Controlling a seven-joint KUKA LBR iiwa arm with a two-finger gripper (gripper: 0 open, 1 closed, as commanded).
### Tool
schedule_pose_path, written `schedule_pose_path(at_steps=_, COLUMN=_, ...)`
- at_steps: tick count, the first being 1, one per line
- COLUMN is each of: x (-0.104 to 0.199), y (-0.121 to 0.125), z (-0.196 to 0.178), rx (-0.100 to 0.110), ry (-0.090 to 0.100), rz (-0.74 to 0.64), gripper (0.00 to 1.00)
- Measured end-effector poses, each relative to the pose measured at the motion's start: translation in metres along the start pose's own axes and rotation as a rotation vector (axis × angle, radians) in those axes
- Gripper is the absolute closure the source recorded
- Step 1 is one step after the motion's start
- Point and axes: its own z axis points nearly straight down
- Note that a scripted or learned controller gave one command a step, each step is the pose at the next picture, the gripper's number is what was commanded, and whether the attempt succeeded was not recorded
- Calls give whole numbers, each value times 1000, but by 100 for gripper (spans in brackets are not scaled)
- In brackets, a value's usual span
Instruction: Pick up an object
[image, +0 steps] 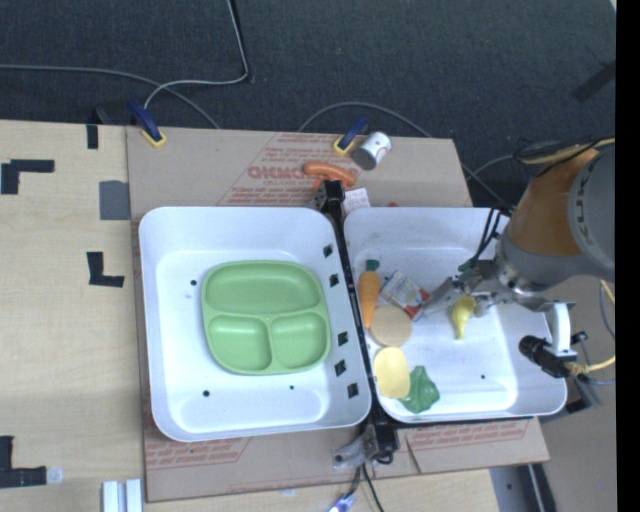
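Gripper (462, 300) hangs low over the right bin (500, 395), right at a small yellow banana-shaped toy (461, 318), and whether it is apart, together or clamped on that toy cannot be told from this slant. That toy lies near the middle of the bin floor, clear of the walls, and looks like light, stiff, smooth plastic, likely to slip, so a grip across its narrow middle seems safest. To its left a cluster crowds the bin's inner wall: an orange carrot-like piece (369, 291), a crumpled clear wrapper (402, 290), a tan round disc (391, 326), a yellow lemon-like piece (391, 372) and a green leafy scrap (421, 391). None touches the yellow toy. A green divided plate (266, 315) sits alone in the left bin (170, 400), well out of the way
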Motion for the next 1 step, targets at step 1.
schedule_pose_path(at_steps=1, x=-41, y=-57, z=-63, rx=-2, ry=-2, rz=1, gripper=0)
